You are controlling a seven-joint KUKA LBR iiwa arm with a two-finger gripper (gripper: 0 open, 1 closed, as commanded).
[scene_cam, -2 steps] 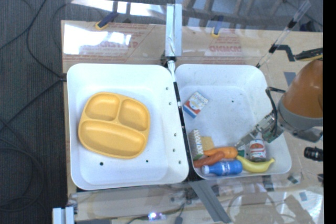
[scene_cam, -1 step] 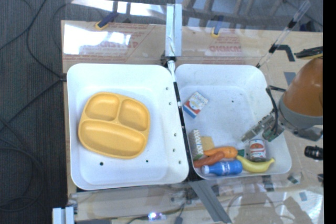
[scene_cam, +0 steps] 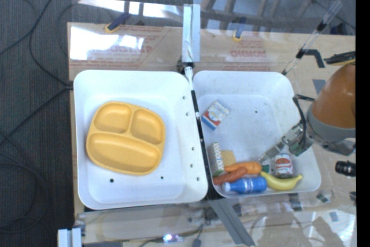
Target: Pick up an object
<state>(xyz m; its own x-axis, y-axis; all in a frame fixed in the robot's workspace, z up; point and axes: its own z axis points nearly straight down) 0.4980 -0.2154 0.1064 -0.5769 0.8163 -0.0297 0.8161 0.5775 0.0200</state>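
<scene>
The right bin [scene_cam: 254, 87] holds several small things along its near side: an orange carrot [scene_cam: 240, 170], a blue bottle [scene_cam: 245, 185], a yellow banana [scene_cam: 281, 182] and a small red-labelled can [scene_cam: 283, 165]. A white, blue and red carton [scene_cam: 215, 113] lies apart at the bin's left. My gripper [scene_cam: 281, 148] hangs low over the bin's right side, just above and left of the can, close to the carrot's tip. Nothing shows in its grasp.
A yellow divided tray [scene_cam: 125, 137] lies in the left bin [scene_cam: 104, 194]. A grey ridged item [scene_cam: 217, 157] and a tan piece [scene_cam: 229, 157] sit by the divider wall. The right bin's middle and far part are bare white floor.
</scene>
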